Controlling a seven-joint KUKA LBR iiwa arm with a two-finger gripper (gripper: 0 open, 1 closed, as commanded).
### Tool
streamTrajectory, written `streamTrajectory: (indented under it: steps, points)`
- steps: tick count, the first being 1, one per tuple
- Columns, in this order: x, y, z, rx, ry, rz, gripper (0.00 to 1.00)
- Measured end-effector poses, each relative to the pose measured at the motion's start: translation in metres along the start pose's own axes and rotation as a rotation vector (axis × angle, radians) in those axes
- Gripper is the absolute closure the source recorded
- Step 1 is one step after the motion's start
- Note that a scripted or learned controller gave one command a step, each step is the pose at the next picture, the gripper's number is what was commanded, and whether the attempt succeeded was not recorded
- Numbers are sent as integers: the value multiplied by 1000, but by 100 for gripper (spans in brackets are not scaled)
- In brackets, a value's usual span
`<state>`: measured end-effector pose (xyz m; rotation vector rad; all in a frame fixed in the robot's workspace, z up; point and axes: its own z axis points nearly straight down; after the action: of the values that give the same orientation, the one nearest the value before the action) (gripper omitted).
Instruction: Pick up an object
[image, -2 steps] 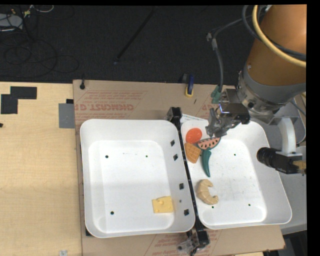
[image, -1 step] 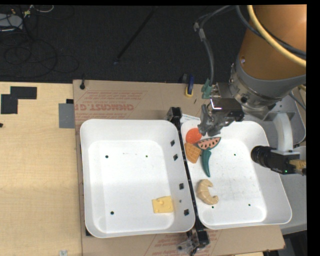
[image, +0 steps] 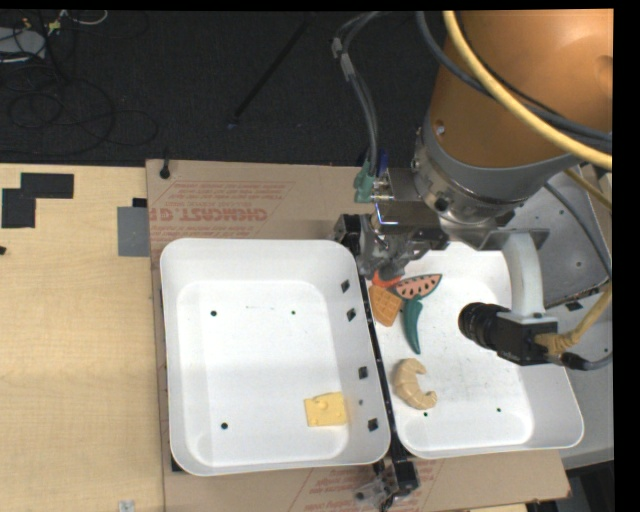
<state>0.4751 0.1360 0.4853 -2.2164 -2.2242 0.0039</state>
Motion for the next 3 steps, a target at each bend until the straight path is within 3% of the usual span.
streamTrajectory:
  steps: [1, 2, 3]
  points:
    - [17, 0, 198, 11, -3, 3, 100]
    - [69, 1, 403, 1, 0, 3, 100]
    - [75, 1, 370, 2, -1, 4, 100]
